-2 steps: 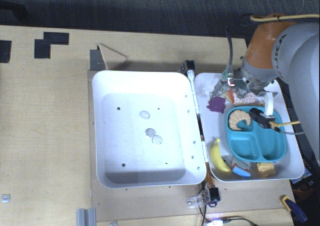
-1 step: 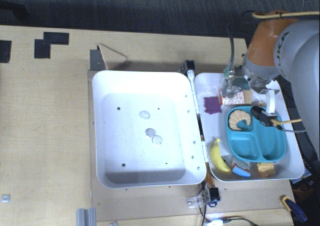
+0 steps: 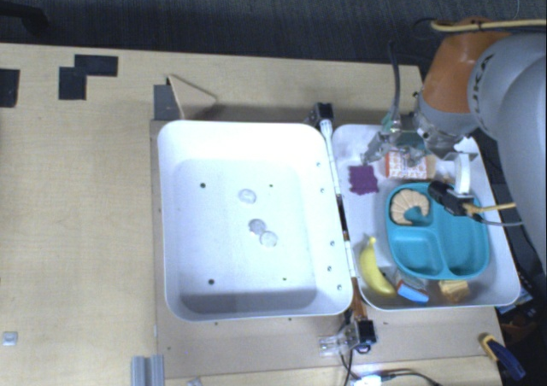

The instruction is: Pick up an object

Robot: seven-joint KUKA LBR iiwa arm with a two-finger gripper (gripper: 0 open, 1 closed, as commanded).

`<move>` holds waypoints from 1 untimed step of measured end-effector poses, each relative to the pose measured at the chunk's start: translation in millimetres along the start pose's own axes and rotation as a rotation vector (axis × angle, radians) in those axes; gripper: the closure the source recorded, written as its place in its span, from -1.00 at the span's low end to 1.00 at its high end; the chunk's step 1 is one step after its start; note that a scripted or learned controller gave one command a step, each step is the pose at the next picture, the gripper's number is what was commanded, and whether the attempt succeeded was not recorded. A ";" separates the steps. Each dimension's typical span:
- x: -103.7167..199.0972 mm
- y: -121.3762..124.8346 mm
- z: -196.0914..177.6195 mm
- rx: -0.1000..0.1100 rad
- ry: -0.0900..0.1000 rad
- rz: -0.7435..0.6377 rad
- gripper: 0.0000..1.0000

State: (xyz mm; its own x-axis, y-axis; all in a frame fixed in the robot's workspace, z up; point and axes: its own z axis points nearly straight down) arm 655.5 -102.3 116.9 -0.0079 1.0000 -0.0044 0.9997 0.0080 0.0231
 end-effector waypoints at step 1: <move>14.3 13.4 17.7 0.006 0.003 0.002 -1.00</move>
State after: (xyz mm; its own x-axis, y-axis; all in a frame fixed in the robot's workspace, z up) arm 669.2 -88.0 99.4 -0.0060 1.0000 -0.0012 0.9998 0.0060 0.0167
